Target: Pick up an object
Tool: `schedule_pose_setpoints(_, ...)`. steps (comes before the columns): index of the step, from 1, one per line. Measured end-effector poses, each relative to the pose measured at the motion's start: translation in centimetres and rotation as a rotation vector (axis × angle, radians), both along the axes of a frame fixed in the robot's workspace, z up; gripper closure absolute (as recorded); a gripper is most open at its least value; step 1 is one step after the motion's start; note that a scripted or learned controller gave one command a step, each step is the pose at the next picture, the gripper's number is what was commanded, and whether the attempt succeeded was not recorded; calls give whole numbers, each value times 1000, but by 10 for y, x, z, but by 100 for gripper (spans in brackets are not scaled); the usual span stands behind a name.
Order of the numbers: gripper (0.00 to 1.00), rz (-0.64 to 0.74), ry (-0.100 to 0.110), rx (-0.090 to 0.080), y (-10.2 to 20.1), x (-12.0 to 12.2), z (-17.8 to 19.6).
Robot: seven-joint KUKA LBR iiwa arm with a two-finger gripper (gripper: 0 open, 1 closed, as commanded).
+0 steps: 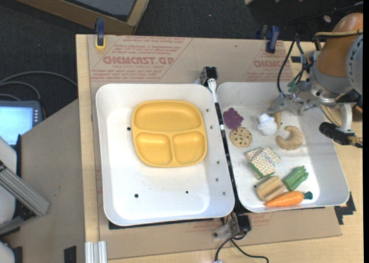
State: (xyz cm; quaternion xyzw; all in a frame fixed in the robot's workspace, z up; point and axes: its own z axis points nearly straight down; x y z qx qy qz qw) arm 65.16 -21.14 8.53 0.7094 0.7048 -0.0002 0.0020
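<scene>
My gripper hovers beside the white ball; I cannot tell my fingers' state. I should centre over the ball, clear of the croissant.

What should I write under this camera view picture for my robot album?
Robot gripper hovers over the right bin of toy food, by the white toy and croissant; a yellow tray sits in the left bin.

A robotics lab is being shown: a clamped bench board, trailing cables, a lit monitor and aluminium framing are being used.
</scene>
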Motion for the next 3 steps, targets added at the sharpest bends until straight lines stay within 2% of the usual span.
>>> schedule_pose_setpoints(1,100,6,-2,0,5,2,11)
schedule_pose_setpoints(2,100,12,4,5,86,-14,0)
schedule_pose_setpoints(3,100,2,-1,1,50,-64,85)
